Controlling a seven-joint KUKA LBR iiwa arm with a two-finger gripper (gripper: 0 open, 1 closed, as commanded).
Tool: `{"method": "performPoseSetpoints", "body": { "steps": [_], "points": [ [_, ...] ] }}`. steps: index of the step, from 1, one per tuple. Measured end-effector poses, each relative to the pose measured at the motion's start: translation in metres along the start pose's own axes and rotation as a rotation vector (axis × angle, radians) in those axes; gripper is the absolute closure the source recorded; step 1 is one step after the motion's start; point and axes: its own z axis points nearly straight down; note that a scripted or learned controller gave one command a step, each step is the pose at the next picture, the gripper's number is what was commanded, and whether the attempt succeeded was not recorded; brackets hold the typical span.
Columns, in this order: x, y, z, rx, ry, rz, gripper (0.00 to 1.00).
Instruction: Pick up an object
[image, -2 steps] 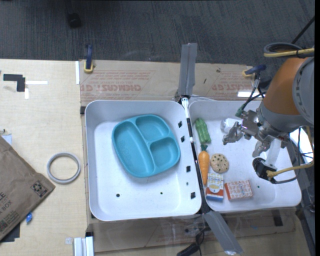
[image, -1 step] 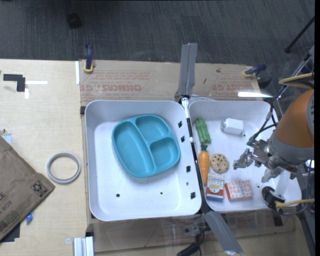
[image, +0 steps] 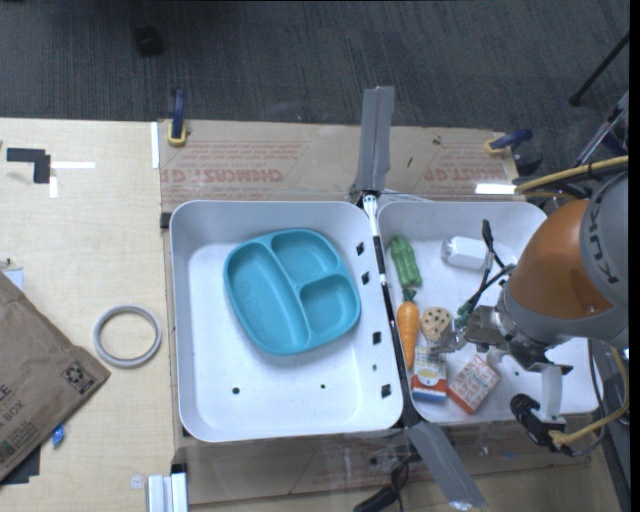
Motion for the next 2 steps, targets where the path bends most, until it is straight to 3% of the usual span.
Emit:
{"method": "performPoseSetpoints", "body": {
  "steps": [1,2],
  "points": [
    [0.011,0.057,0.005,0.010,0.003,0.247,0.00],
    [-0.028,0.041,0.006,0.014,0.002,0.286,0.00]
  ]
}}
